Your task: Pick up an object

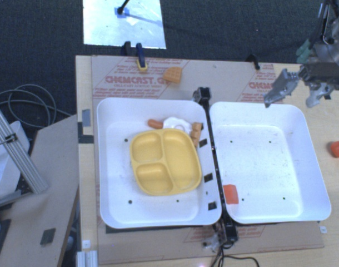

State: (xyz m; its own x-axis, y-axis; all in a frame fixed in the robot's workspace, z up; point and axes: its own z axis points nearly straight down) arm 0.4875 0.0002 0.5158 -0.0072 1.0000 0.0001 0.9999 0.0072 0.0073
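Hovering above the right bin's (311,149) far right corner, the tool (294,93) sits spread and carries nothing. We take the orange block (230,193) as nearest target: it lies on that bin's floor at the near left corner, diagonally across, toward the camera and left. It looks squarish, no clear long axis. The yellow divided plate (165,161) in the left bin (111,166) lies farther left.

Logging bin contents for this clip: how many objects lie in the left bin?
4: a yellow divided plate in the middle, and along its upper edge a small orange sausage, a white piece and a tan piece. The plate may hide more.
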